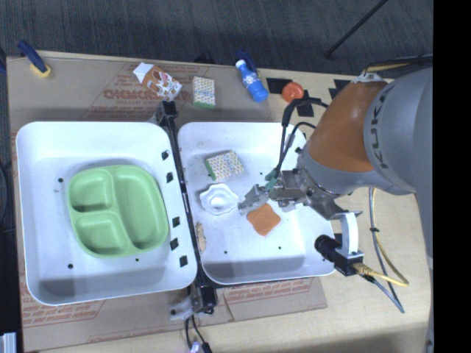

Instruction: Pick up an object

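Gripper (pixel 252 197), finger state indiscernible, at centre frame in the right bin (pixel 243 267), between white cup (pixel 218 198) and orange slab (pixel 263 219).

left bin (pixel 29 197) holds a green divided tray (pixel 116 210), three compartments, sitting flat mid-bin. on the cardboard along the top of frame: blue clamp with yellow tip (pixel 34 58) upper left, crumpled snack packet (pixel 157 81), small green-white box (pixel 204 92) just right of it, blue bottle (pixel 252 81) lying tilted, orange ball (pixel 293 91) near the right bin's top right corner. black stand leg (pixel 368 13) crosses upper right
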`<state>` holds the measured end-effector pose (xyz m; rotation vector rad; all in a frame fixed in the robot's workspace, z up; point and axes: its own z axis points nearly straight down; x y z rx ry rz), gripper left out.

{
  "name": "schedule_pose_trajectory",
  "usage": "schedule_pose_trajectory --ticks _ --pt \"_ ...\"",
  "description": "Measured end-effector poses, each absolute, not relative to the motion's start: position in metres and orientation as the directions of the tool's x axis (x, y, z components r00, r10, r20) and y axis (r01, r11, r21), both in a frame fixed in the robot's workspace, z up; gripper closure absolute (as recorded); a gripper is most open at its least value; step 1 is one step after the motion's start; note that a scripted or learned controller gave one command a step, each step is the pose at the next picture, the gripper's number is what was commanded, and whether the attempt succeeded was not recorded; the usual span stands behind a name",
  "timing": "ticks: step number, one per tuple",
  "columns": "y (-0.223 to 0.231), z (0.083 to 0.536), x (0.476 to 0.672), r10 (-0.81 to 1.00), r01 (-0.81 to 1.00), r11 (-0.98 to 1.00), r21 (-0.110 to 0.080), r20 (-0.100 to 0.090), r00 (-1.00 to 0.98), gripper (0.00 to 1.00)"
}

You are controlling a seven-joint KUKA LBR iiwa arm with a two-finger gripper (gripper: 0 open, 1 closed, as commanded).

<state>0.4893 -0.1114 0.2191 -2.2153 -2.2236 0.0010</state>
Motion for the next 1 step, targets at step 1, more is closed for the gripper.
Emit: schedule_pose_trajectory --ticks 1 --pt "-0.1360 0.0919 0.5068 1.000 1.000 0.006 -0.002 0.001 -0.006 0.00"
